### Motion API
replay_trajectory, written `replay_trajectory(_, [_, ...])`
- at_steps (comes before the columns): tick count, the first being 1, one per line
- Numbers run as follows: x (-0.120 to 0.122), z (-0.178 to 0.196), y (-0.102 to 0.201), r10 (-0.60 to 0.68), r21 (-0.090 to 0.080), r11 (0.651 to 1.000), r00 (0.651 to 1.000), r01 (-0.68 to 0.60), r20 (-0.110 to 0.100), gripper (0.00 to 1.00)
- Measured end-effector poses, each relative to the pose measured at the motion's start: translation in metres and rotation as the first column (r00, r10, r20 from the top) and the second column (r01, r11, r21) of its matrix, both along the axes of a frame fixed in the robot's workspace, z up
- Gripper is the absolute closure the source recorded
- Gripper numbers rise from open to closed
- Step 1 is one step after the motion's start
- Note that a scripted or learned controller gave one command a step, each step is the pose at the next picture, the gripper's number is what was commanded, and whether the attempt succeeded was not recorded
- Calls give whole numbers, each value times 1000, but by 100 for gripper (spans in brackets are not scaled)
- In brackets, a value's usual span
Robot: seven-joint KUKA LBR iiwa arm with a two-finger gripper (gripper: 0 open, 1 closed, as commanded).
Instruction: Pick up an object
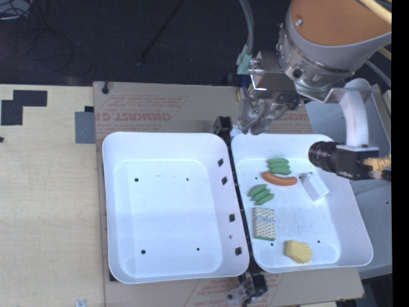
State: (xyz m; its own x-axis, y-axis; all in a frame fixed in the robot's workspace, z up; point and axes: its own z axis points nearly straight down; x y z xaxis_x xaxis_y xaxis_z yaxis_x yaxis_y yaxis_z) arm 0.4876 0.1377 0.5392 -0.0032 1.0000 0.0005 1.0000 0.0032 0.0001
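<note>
Gripper (255, 123) hangs above the upper left corner of the right bin (348, 261), just right of frame centre near the top, and you cannot tell how it is set. Nothing you can see sits in it. Below it in that bin you have two green pods (278, 165) touching an orange sausage-shaped piece (280, 180), another green pod pair (261, 194) just beneath, a small white block (313, 185) to the right, a patterned packet (264, 223) lower down, and a yellow ridged piece (298, 251) near the lower edge. Left bin (121, 261) lies beside it.
</note>
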Motion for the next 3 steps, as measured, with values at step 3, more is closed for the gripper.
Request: replay_trajectory(3, [80, -3, 96, -3, -2, 1000, 1000, 3, -3, 100])
